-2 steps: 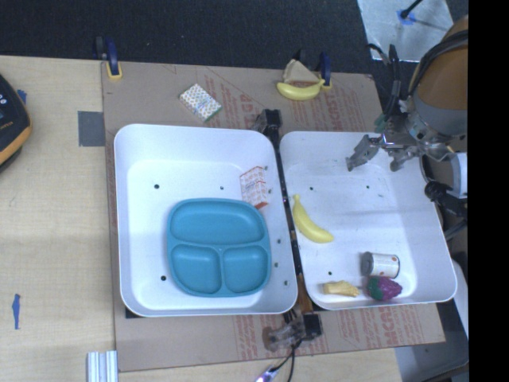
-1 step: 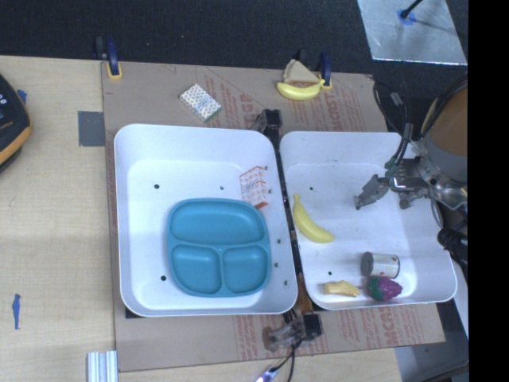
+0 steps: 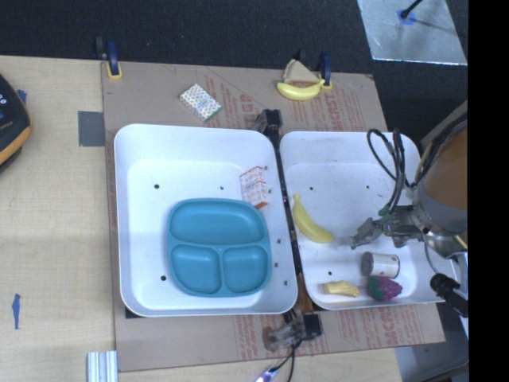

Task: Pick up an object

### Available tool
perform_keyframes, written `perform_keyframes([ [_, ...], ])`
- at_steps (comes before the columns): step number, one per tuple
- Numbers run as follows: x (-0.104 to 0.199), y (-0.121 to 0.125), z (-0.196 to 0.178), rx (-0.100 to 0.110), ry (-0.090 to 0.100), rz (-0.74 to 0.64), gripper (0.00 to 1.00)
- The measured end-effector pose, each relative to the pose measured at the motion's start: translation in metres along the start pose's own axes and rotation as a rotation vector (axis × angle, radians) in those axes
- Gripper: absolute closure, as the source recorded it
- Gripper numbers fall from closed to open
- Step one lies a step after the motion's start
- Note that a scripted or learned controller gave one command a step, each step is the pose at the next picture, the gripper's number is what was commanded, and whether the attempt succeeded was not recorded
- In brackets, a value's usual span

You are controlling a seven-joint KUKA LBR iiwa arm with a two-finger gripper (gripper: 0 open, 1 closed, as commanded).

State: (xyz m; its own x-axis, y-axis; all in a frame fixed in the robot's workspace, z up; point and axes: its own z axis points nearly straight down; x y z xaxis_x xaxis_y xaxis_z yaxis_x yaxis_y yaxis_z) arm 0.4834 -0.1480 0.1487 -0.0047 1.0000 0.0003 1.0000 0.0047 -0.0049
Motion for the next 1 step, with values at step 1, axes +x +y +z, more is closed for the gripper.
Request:
perform_keyframes([
  [1,-0.0014,-0.0078,0.0576,-0.001,0.000,-0.001,0.00],
])
